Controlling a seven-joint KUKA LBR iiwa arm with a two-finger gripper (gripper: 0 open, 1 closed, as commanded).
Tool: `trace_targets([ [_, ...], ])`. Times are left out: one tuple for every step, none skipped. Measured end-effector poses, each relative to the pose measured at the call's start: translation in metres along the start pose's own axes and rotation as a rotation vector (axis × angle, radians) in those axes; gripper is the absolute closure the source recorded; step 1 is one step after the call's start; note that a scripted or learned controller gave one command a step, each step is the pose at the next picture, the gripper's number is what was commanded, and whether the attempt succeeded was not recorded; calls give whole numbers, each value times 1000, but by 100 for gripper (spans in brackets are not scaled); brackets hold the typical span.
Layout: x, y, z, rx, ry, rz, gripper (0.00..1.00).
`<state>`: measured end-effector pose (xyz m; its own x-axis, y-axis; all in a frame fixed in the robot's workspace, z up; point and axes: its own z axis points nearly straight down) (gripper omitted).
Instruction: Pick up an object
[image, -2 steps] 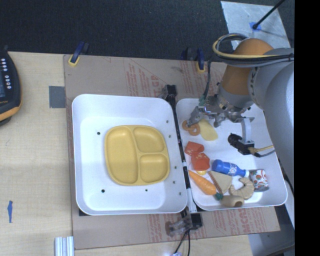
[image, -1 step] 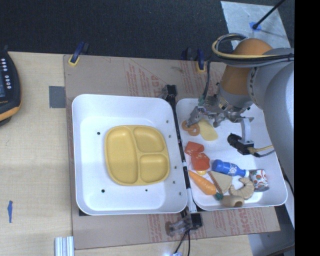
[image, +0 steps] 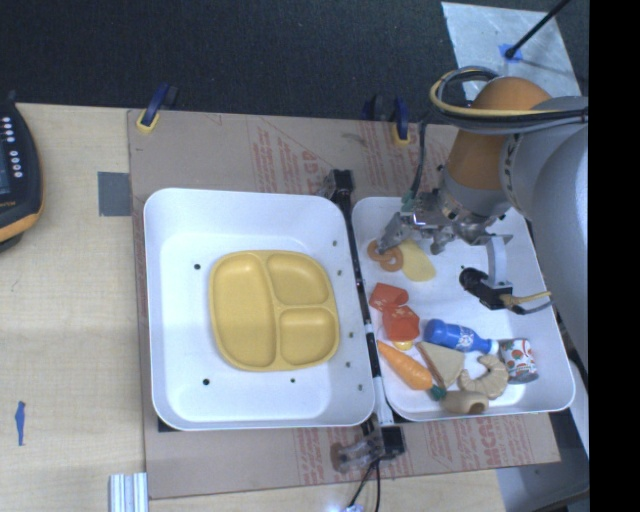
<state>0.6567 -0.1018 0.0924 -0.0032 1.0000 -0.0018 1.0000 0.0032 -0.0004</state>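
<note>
My gripper (image: 415, 238) hangs over the far left part of the right bin (image: 545, 300), open with nothing between its fingers. Just below it lie an orange ring (image: 386, 258) and a pale yellow piece (image: 419, 266). Closer to the front are two red pieces (image: 390, 297) (image: 402, 324), a blue bottle (image: 455, 335), a toy carrot (image: 405, 365), a tan wedge (image: 441, 362), a beige lump (image: 480, 388) and a small red-and-white can (image: 517, 359).
The left bin (image: 170, 300) holds a yellow divided plate (image: 274, 308). The grey arm with its orange band (image: 505, 110) comes in from the upper right over the right bin's far side. A dark device (image: 15, 165) lies at the bench's left edge.
</note>
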Motion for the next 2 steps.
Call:
trace_targets([
  [7, 0, 0, 3, 0, -3, 0],
  [9, 0, 0, 3, 0, -4, 0],
])
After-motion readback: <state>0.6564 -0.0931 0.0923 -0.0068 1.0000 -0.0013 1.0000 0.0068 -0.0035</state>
